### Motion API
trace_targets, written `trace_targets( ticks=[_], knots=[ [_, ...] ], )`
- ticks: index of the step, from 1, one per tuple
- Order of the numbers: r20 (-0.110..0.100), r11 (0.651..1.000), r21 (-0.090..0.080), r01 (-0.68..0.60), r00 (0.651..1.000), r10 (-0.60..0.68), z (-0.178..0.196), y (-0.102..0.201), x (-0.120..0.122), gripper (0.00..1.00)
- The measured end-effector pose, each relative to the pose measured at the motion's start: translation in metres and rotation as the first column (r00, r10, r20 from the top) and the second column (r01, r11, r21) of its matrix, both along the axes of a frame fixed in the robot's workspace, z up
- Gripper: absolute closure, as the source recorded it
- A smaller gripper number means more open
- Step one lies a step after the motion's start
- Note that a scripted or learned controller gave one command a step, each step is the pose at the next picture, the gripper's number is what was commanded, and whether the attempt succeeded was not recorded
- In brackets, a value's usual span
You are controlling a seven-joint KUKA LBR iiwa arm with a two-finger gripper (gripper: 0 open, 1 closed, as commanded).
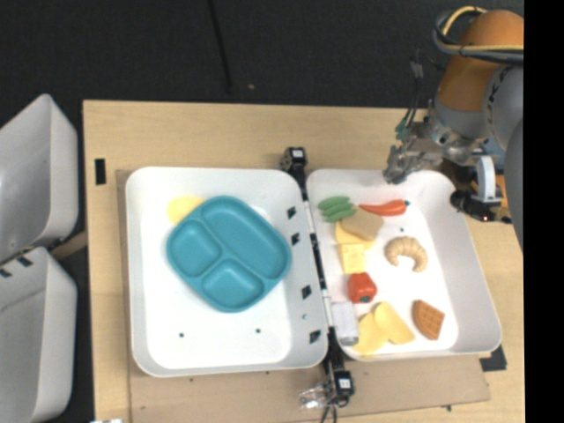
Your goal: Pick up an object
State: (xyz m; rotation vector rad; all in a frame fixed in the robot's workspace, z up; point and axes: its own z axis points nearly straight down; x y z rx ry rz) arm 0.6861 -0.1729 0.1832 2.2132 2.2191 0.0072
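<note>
So this looks like the approach step to me, nothing picked yet. The tool (398, 167) sits at the far rim of the right bin (471, 263), up by that bin's back edge, and I can't see anything between its tips. Honestly can't tell whether it's wide or narrow from this angle, it's small and dark against the rim.

The stuff to grab is all in that same bin, below the tool as the camera sees it. Closest is the red chili pepper (385, 207), just beneath the tool, with the green leafy piece (336, 207) right beside it, further left of the tool. Then a tan wedge (360, 227) touching a yellow cheese slab (352, 256), a croissant (406, 252) off on its own, a red pepper chunk (361, 286), some yellow wedges (381, 328) and a waffle-looking cracker (428, 319) at the end farthest from the tool.

The other bin (150, 324), way over on the left of the tool, has a blue divided tray (229, 252) with something yellow (182, 207) peeking out behind it.

My guess for the next move: drop toward the chili, since it's nearest and has clear space around it, and line the tips across its narrow side. The croissant would be an easy target too
</note>
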Motion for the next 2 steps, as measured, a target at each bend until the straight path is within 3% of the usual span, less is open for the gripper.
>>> trace_targets(
  ticks=[1, 2],
  knots=[
    [0.0, 1.0, -0.001, -0.001, 1.0, 0.001, 0.056, -0.002, 0.001, 1.0],
    [-0.009, 1.0, 0.001, -0.002, 1.0, 0.002, 0.047, 0.05, -0.008, 1.0]
  ],
)
